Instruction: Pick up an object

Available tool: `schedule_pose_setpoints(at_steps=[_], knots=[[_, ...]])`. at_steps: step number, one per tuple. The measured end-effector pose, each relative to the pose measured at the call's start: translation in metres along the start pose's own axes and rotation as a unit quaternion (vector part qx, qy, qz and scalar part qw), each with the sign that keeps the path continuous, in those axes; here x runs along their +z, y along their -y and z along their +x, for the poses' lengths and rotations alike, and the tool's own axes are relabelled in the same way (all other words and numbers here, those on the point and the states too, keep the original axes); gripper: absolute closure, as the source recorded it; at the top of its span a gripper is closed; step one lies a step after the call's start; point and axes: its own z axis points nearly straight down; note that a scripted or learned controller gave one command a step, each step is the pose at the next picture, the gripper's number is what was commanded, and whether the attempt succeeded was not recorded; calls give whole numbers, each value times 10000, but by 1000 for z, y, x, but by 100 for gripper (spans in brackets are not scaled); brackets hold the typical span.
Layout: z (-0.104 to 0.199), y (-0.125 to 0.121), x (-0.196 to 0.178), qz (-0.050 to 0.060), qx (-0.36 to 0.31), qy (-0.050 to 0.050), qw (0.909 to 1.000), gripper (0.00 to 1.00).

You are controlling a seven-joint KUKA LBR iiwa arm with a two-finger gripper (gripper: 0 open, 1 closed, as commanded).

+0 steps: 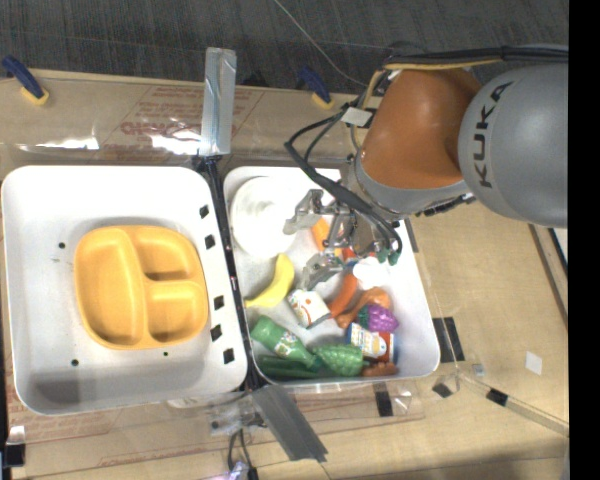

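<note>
Bright, even overhead light, glare on the white left bin (20,268), slightly soft focus throughout.

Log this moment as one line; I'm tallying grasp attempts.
arm: over right bin | claw: above toy pile, near banana | grasp: none seen | left bin: yellow tray

Both bins are white, the left bin (30,268) and the right bin (420,318) alike. A yellow-orange divided tray (140,286) lies in the left one. In the right one are a yellow banana (272,283), a white plate (260,213), a dark green bottle (278,338), purple grapes (381,319) and an orange carrot (346,290). The arm (510,138) is grey with an orange band (415,128). The bench (500,308) is pale tan, and a blue clamp (25,78) sits at its edge.
</note>
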Motion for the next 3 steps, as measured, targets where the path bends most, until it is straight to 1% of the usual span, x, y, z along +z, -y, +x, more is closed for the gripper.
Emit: schedule_pose_setpoints(at_steps=[1,2,3], knots=[[11,78,81,17,152,80,9999,0],[-30,64,113,-6,-466,8,9989,0],[-31,64,101,3,-494,32,9988,100]])
